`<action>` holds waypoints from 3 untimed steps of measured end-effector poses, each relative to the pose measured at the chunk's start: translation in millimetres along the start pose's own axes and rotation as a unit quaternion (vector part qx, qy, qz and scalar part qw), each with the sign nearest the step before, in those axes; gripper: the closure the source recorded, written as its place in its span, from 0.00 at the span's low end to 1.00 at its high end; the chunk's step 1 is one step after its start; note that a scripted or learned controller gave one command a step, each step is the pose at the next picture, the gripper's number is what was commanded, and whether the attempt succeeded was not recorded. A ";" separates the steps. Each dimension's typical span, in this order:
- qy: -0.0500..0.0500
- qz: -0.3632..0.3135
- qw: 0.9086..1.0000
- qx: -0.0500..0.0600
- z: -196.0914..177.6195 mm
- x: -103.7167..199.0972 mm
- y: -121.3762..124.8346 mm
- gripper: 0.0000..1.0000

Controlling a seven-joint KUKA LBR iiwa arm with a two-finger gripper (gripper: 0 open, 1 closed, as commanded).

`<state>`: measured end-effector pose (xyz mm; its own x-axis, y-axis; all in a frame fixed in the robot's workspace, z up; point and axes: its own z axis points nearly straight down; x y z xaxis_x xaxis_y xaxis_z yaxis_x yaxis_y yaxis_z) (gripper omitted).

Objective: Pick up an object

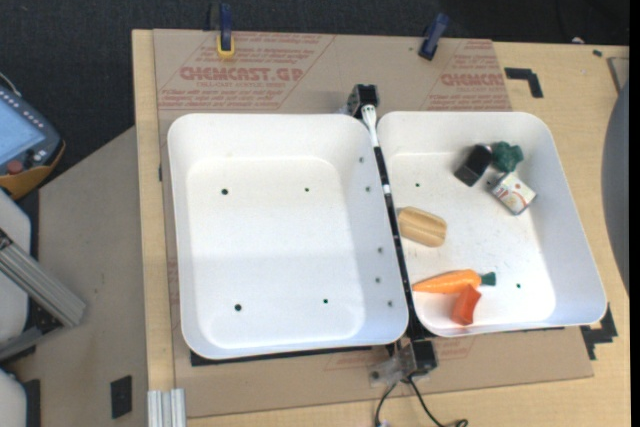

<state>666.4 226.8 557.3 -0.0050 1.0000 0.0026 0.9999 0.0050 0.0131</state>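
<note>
We start at the left bin (200, 245), a shallow tray of smooth white plastic with rounded corners and a few small dark holes in its floor. It butts against the right bin (570, 245) along a dark strip, and both sit on a brown cardboard sheet (300, 65) held down by blue clamps (225, 25) at the far edge, presumably so nothing slides during picking.

In the right bin, just beside the divider, lies a tan rounded block (422, 226), matte like wood or foam. Near the front lies a toy carrot (455, 281), glossy orange with a green tip, touching a short red-orange piece (466, 306). Toward the far corner a black block (473, 165), a teal lump (508, 155) and a small white carton (513, 194) cluster close together.

We judge the scattered layout leaves each candidate reachable; the tan block stands apart, so it looks easiest. We cannot tell the claw's state.
</note>
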 end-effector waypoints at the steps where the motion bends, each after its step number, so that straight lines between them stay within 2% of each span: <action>1: 0.000 -0.001 1.000 -0.002 -10.6 1.0 0.2 1.00; 3: 0.001 -0.002 1.000 -0.007 -31.8 3.0 0.7 1.00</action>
<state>666.7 229.8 589.1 -0.0095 0.9999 0.0054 0.9996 0.0093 0.0269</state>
